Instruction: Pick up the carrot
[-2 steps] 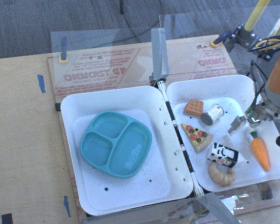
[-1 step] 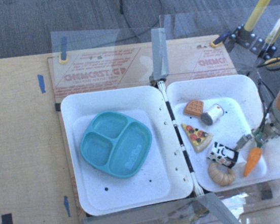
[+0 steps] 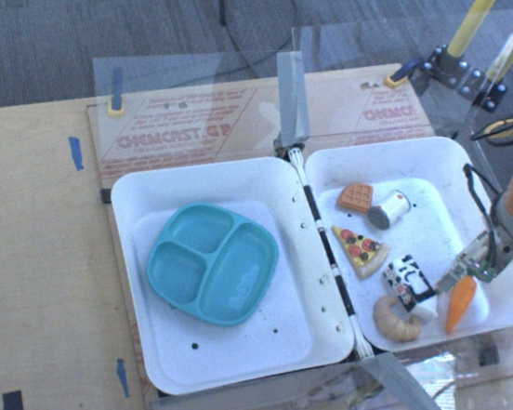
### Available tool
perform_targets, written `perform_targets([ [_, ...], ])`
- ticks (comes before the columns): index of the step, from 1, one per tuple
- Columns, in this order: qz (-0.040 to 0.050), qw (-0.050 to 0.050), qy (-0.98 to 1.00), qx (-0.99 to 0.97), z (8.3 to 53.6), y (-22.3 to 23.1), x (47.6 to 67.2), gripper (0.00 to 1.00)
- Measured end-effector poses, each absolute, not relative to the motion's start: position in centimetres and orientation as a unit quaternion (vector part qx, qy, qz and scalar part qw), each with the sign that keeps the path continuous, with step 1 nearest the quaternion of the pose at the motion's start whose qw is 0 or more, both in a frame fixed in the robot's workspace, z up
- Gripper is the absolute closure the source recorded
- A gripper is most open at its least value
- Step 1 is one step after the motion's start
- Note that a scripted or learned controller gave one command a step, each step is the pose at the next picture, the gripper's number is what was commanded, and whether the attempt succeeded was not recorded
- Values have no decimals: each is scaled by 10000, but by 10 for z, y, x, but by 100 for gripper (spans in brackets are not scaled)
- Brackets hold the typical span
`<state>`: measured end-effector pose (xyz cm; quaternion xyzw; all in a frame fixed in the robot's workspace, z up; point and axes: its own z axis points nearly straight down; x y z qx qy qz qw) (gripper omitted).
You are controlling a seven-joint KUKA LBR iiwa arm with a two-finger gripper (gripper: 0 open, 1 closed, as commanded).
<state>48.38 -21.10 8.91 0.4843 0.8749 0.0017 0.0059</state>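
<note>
carrot [image 3: 460, 303] lies in the right bin's [image 3: 416, 156] near right corner, long axis slanting, thick end up toward the gripper [image 3: 477, 265], tip toward the bin's near wall. cow toy [image 3: 408, 284] and croissant [image 3: 396, 319] crowd its left. gripper touches its top, finger spread unreadable.

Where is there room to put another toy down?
The left bin has bare floor around the teal plate. The right bin is bare along its top edge, crowded lower down: pizza, croissant, carrot.
</note>
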Motion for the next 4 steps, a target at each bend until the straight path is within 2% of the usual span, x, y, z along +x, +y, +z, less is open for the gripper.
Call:
perform_targets([
  [1, 31, 92, 8730, 4876, 100, -214, 485, 100],
  [2, 16, 62, 7400, 6726, 89, -161, 483, 100],
  [3, 31, 75, 6208, 7840, 90, -135, 483, 100],
  [4, -10, -5, 5012, 8653, 184, -63, 480, 100],
])
